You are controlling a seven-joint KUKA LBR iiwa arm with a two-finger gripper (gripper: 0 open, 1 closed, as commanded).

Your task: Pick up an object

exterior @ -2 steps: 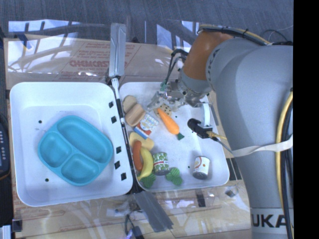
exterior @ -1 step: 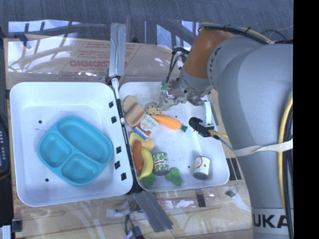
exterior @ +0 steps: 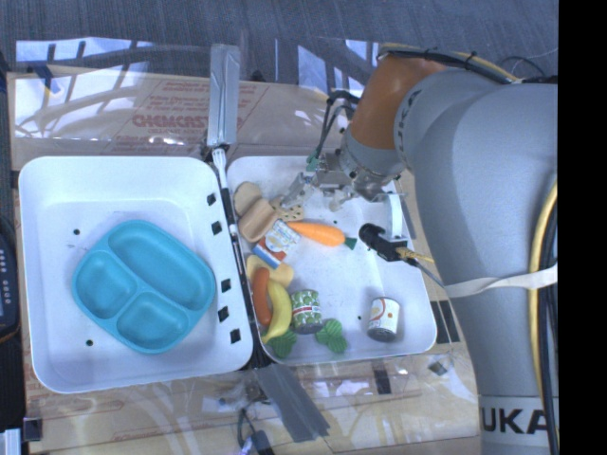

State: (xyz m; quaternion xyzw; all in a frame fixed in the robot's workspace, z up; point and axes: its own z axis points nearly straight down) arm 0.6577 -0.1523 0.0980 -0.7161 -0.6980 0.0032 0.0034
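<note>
The grey arm (exterior: 474, 159) comes in from 3 o'clock and bends over the far edge of the right bin (exterior: 417, 325). Its claw (exterior: 305, 190) sits low at about 12 o'clock in that bin, pointing toward 9 o'clock. From this slant I cannot tell whether the claw is open or closed, and nothing can be seen held in it.

All the loose things for picking lie in the right bin, mostly along its 9 o'clock wall.
- Two tan bread rolls (exterior: 254, 211) lie touching each other at about 10 o'clock in the bin, just beside the claw.
- An orange carrot (exterior: 318, 234) lies flat near the bin's middle, just at 6 o'clock of the claw, with its green end toward 3 o'clock.
- A small white and red packet (exterior: 280, 238) touches the carrot's blunt end at 9 o'clock of it.
- A yellow banana (exterior: 278, 311) and a reddish-orange sausage-like piece (exterior: 261, 297) lie side by side against the 9 o'clock wall, toward 7 o'clock in the bin.
- A green-labelled can (exterior: 304, 311) stands just at 3 o'clock of the banana.
- A piece of broccoli (exterior: 331, 335) lies near the 6 o'clock rim, next to that can.
- A second tin (exterior: 382, 318), pale with a dark label, stands apart at about 5 o'clock.

The left bin (exterior: 57, 349) on the desk (exterior: 171, 112) holds a blue divided plate (exterior: 142, 285), lying flat in its middle, well apart from the claw.
</note>
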